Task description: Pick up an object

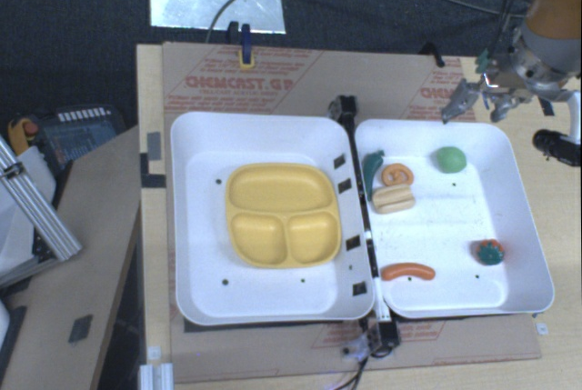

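Pincer (476, 103) spread, nothing between fingers, above far edge of right white bin (523, 197). Round green ball (449, 159) near far edge. Tan bun-shaped piece (394, 198) by left wall. Orange sausage-shaped piece (408, 271) near front edge. Yellow three-compartment tray (277, 214) centred in left white bin (195, 197).

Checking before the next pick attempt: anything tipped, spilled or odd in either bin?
Nothing stands out. The yellow tray lies flat in the left bin; the toy foods sit apart in the right bin, none spilled over a rim.
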